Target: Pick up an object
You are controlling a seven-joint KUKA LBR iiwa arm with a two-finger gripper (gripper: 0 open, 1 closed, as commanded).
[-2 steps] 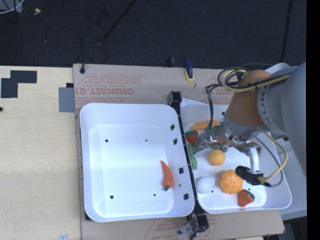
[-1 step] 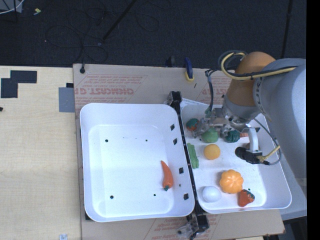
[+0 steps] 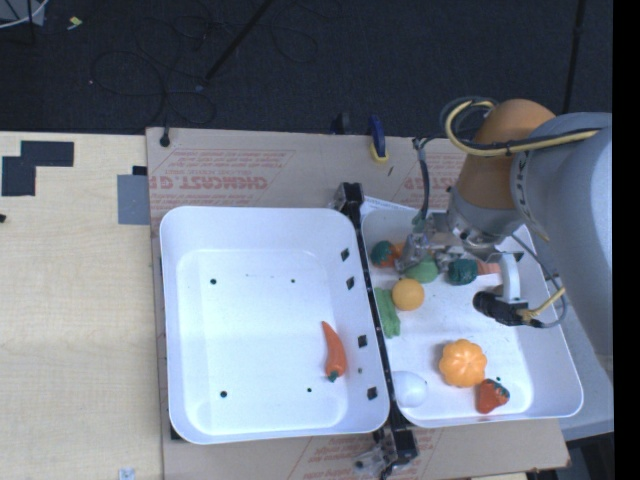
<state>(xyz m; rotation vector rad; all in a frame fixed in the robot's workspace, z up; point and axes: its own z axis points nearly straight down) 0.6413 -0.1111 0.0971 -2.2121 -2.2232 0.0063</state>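
Over on the left half of the frame, the left bin [image 3: 200,268] is sitting nearly bare, with just an orange carrot [image 3: 333,349] lying lengthwise near its right wall, toward the lower side. Moving across the black divider into the right bin [image 3: 560,393], things are getting crowded: a green strip [image 3: 387,313] is lying right along the left wall, a dark teal ball [image 3: 382,253] is sitting above it, and a yellow ball [image 3: 407,294] is resting just beside the strip. Lower down, a white egg-like piece [image 3: 410,386] is lying near the bottom left corner, an orange pumpkin [image 3: 462,362] is sitting to its right, and a red strawberry [image 3: 491,396] is touching the pumpkin's lower right. Up in the upper middle of that bin, the gripper [image 3: 432,251] is hanging low over a cluster with a light green piece [image 3: 423,271] and a teal lump [image 3: 461,271]. Whether the jaws are spread or pinched, I cannot tell from here.
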